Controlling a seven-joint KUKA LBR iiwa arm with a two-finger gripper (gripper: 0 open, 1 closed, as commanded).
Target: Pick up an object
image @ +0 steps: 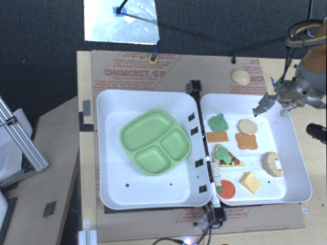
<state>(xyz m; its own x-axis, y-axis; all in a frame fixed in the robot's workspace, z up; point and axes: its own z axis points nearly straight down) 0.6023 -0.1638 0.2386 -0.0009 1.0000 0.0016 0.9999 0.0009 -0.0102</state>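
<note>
We take the right bin (294, 152) as our landmark. The claw (271, 104) hangs over its far edge, toward the far right corner; we cannot tell how it is set. Inside the bin lie a green leaf (218, 121), a tan round (248, 126), toast (247, 142), a pizza slice (226, 157), a bagel piece (273, 164), cheese (250, 181) and a tomato (226, 189). The tan round lies nearest the claw, just nearer to us and apart from it. Left of the bin, a second bin holds a green tray (155, 142).
</note>
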